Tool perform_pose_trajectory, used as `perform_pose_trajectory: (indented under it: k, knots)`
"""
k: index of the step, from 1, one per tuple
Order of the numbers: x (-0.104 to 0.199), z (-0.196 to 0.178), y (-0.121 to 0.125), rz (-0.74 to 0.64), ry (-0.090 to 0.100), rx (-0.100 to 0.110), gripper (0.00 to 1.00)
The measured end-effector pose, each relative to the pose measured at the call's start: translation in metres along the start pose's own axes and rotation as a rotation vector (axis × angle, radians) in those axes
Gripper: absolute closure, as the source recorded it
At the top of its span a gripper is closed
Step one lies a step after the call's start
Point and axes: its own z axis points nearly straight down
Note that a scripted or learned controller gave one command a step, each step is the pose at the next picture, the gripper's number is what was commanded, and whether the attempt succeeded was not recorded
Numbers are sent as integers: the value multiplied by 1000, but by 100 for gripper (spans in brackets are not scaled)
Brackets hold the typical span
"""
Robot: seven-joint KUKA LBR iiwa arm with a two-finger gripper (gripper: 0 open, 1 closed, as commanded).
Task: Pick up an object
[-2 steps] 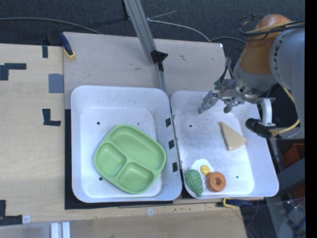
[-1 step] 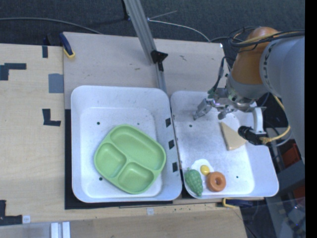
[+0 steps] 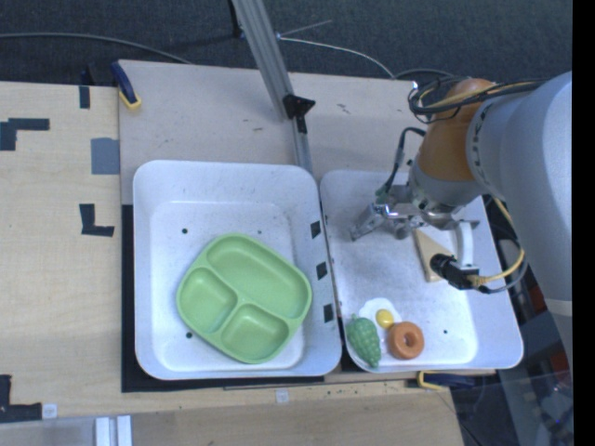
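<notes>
Three toys point(image 3: 386, 333) lie near-corner of right bin, well apart from pincer point(image 3: 367, 228)

One fixed camera looks down at a slant on the surface point(image 3: 214, 128). Both bins point(image 3: 158, 277) fit in frame, fairly near.

Two white bins sit side by side on one table point(image 3: 214, 110): the left bin point(image 3: 149, 249) and the right bin point(image 3: 493, 333). There is one green plate point(image 3: 244, 297), and it has three compartments. Toy food pieces number three: one fried egg point(image 3: 379, 314), one orange doughnut point(image 3: 405, 340) and one green knobbly vegetable point(image 3: 364, 342). There is one tan flat piece point(image 3: 433, 254) as well. One robot arm point(image 3: 521, 165) is present, and one metal pole point(image 3: 265, 40)
</notes>
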Motion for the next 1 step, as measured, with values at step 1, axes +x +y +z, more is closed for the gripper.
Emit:
perform_pose_trajectory:
  k: [1]
  knots:
    - [1,-13,2,-2,1,-4,100]
